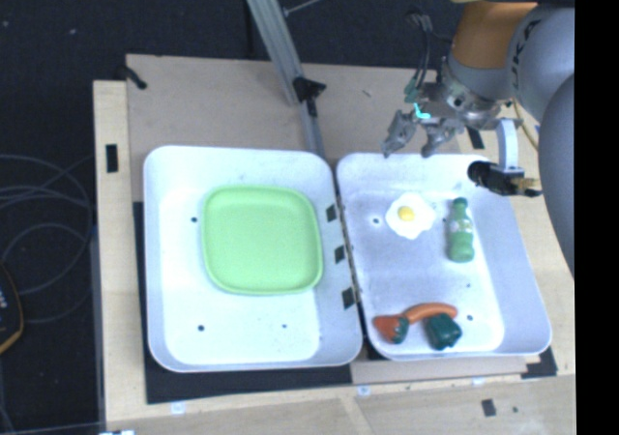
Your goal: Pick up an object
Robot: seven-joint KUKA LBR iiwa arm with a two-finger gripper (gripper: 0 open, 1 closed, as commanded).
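My gripper [414, 137] hangs above the far edge of the right bin [513, 322], its two fingers spread apart with nothing between them. In that bin lie a fried-egg toy [409, 216] near the middle, a green bottle [459, 230] to its right, an orange carrot-like piece [418, 313] at the near side and a dark green block [444, 332] next to it. The egg sits a short way nearer the camera than the gripper.
The left bin [174, 327] holds a light green square plate [261, 239]. A grey metal pole [276, 32] slants down to the bins' shared far corner. The arm's grey body and orange band [503, 13] fill the upper right.
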